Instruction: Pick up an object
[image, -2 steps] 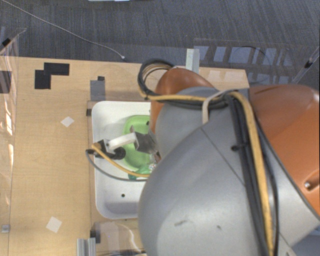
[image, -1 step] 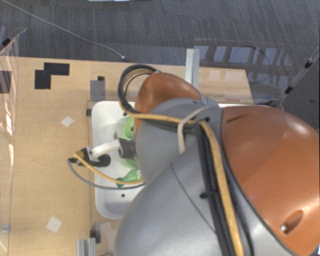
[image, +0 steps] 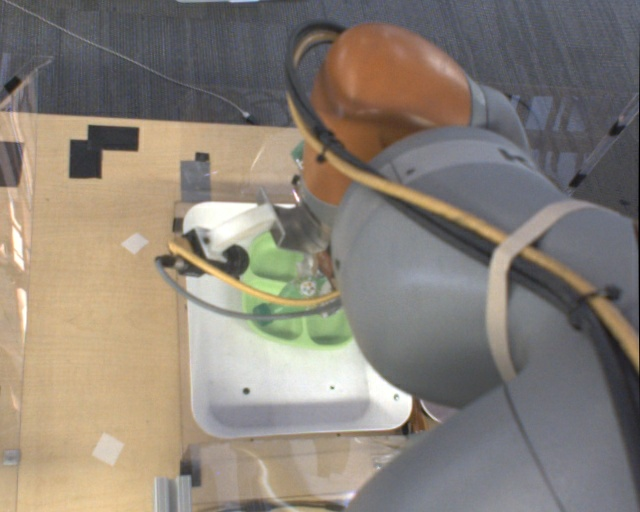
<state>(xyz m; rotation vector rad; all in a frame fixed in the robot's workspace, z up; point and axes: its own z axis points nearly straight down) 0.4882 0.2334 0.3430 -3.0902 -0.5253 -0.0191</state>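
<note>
Camera view, left to right: bare wooden bench (image: 90, 330); white bin (image: 280, 405); green object (image: 265, 262) lying in the bin's far half, partly under the gripper (image: 300, 262), whose grip state could not be told. Grey arm (image: 470, 300) covered the right side. Judged: descent should centre squarely over the green object before closing.

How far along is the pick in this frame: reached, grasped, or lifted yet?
Reached, it seems: the arm is down over the white bin, with the gripper low above a green object lying in it. A grasp can't be confirmed, since the arm hides the contact. Left to do: a visible hold and a lift clear of the bin.
</note>
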